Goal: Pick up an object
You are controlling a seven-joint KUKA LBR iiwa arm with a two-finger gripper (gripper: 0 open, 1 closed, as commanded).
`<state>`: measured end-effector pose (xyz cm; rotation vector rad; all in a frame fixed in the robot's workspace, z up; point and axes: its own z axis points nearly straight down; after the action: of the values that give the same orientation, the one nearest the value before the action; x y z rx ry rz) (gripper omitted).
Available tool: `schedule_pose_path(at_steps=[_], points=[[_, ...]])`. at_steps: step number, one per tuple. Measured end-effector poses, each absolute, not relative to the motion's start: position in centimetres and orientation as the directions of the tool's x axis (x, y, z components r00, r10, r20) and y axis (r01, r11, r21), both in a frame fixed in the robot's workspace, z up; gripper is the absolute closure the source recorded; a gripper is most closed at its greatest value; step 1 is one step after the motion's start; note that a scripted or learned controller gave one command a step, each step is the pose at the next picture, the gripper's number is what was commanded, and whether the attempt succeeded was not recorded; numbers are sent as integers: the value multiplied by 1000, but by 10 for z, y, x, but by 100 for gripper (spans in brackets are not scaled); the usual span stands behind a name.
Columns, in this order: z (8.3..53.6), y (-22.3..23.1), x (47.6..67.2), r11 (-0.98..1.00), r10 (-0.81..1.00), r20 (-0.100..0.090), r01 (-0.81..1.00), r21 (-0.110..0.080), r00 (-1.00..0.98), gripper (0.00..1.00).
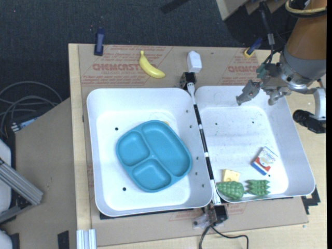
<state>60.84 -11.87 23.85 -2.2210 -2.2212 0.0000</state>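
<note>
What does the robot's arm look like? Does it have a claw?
The arm is fat and round, with an orange band on top and shiny grey metal below it. Thin dark cables run along it near the wrist. At the end sits a small grey metal claw with two thin fingers, one on each side.

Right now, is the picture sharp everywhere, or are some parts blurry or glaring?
Camera view: the blue tray and banana look crisp; the white bins are brightly, evenly lit with soft shadows; the hand looks slightly smeared.
</note>
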Motion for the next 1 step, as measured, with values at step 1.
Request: schedule_pose_path(at_steps=[1], points=[[166,-179,565,-2,1000,-1,1000,-3,2,0]])
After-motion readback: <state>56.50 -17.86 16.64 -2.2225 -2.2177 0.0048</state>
